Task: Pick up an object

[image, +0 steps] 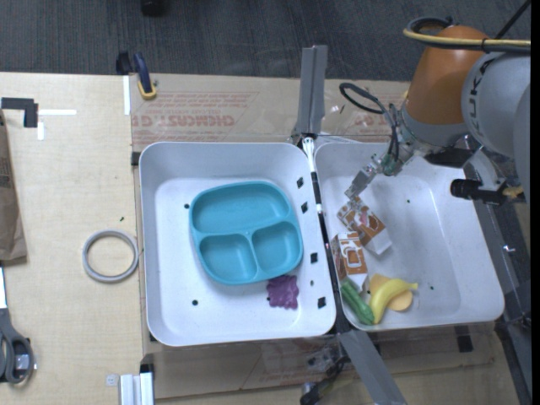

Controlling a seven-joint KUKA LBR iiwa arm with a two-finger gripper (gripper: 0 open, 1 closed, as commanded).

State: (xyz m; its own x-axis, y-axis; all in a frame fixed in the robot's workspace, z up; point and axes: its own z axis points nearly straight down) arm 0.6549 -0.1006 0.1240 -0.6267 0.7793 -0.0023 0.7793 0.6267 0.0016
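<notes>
My gripper (356, 189) hangs over the upper left part of the right bin (456, 251), reaching down and left from the orange-banded wrist. Just below its tip lies a small brown-and-white carton (364, 224), apart from it. A second carton (350, 257) rests against the bin's left wall. Near the bin's front lie a yellow banana (391, 294) and a green vegetable (356, 303). Nothing shows between the fingers.
The left bin (164, 302) holds a blue divided tray (246, 230) and a purple grape bunch (283, 292). A metal post (312, 87) stands behind the bins' shared wall. On the bench at left lie a tape ring (110, 255) and scissors (13, 357).
</notes>
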